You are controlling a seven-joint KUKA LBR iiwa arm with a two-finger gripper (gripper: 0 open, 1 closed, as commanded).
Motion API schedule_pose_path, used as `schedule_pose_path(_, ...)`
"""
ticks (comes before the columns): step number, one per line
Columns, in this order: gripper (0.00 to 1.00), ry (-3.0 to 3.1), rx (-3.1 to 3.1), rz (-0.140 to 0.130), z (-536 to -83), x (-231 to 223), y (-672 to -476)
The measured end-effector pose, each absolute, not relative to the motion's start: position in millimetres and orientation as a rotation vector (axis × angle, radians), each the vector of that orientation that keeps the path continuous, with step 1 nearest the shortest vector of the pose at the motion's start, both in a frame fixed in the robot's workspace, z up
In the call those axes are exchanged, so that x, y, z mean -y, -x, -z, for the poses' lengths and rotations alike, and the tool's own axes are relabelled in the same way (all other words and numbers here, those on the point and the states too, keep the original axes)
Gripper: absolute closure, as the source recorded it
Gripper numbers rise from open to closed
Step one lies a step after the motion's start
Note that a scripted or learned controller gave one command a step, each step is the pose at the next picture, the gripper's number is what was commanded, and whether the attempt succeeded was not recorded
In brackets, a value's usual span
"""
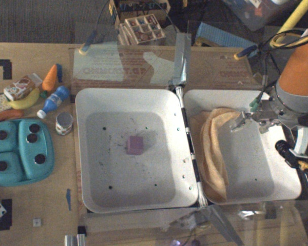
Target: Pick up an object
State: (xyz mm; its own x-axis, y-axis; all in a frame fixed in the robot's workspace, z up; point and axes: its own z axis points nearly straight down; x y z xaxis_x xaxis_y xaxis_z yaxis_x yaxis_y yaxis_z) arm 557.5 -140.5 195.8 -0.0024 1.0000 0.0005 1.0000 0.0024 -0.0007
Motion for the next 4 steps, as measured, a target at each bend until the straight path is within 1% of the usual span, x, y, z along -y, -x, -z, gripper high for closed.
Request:
schedule_pose_path(1, 0.0, 2.144, 2.316, 0.014, -93, 109, -602.4)
schedule_pose_path(2, 0.0, 2.038, 2.402, 0.006, -92, 103, -669.6)
schedule_pose_path(3, 0.0, 2.035, 2.408, 0.012, -92, 121, -627.9)
schedule_pose_path(4, 0.0, 2.022, 2.417, 0.004, -92, 102, -669.6)
